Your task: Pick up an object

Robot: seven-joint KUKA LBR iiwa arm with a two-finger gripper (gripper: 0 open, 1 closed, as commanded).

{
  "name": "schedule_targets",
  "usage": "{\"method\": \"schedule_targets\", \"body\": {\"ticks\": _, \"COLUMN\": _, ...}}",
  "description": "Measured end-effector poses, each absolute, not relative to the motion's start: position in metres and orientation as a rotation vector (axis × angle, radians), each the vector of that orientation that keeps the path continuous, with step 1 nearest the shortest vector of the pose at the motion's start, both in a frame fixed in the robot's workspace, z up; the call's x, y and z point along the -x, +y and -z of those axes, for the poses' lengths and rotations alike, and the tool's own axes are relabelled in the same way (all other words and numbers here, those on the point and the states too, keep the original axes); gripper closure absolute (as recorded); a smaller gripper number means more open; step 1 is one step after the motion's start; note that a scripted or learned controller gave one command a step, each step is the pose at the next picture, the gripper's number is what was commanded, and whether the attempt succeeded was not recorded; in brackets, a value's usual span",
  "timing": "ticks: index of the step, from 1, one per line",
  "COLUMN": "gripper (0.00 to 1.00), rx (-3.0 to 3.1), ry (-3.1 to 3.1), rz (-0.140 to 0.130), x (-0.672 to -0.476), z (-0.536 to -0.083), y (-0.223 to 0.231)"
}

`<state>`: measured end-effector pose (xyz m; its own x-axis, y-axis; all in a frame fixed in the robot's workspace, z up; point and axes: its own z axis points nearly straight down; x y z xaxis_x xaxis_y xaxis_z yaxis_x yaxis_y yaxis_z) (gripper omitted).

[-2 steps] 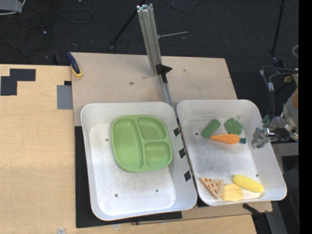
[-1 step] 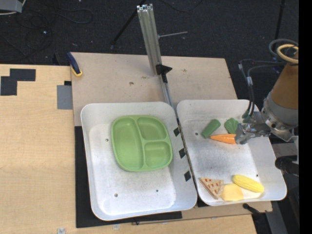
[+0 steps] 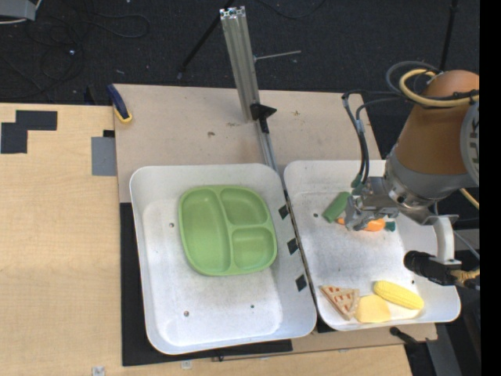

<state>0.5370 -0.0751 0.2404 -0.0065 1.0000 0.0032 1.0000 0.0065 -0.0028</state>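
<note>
My gripper (image 3: 362,219) hangs low over the middle of the right bin (image 3: 329,180), under the grey arm with its orange band. Right beneath it lie a green piece (image 3: 337,207) and an orange piece (image 3: 376,225), both partly covered by the gripper body. A yellow corn cob (image 3: 398,294), a pale yellow piece (image 3: 373,310) and a tan waffle wedge (image 3: 340,299) rest near that bin's front edge. The left bin (image 3: 160,304) holds a green divided plate (image 3: 227,229).
A metal post (image 3: 242,61) rises behind the bins. Black clips (image 3: 290,227) sit along the seam between the two bins. A black bracket (image 3: 429,266) sticks out at the right bin's right rim. Wooden board lies to the left.
</note>
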Motion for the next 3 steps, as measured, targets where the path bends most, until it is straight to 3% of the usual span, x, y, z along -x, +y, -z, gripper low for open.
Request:
{"method": "schedule_targets", "body": {"ticks": 1, "gripper": 1.00, "rx": 2.212, "ry": -2.225, "rz": -0.001, "x": -0.536, "z": -0.234, "y": -0.014}}
{"method": "schedule_targets", "body": {"ticks": 3, "gripper": 1.00, "rx": 2.215, "ry": -2.225, "rz": -0.003, "x": -0.555, "z": -0.231, "y": 0.083}}
